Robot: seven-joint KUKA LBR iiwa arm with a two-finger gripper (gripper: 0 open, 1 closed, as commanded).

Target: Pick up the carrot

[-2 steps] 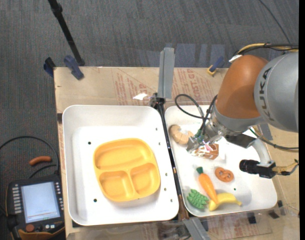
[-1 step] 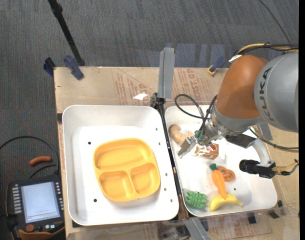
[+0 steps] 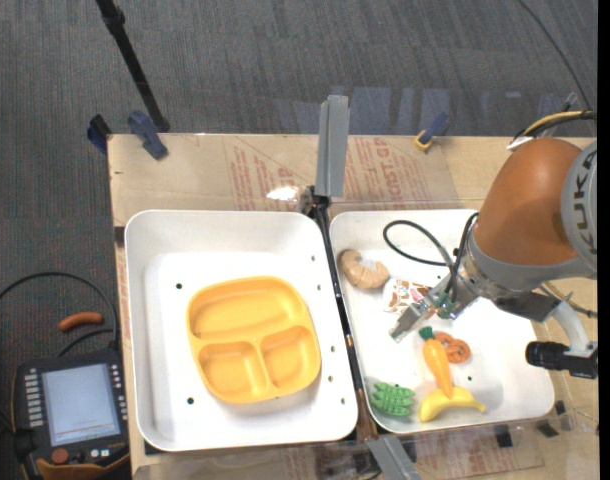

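Broadly, the surface (image 3: 235,168) carries two white bins: the left bin (image 3: 155,258) holds a yellow divided tray (image 3: 253,338), and the right bin (image 3: 515,368) lies under the grey-and-orange arm (image 3: 530,218) at the frame's right. Below the arm, the jaws (image 3: 410,320) hang in the right bin's middle, nothing visibly between them; whether they are open or closed I cannot tell. Just below and right lies the carrot (image 3: 437,360), long axis near vertical, green top upward, tip toward a banana (image 3: 450,403), with a green vegetable (image 3: 392,397) left.
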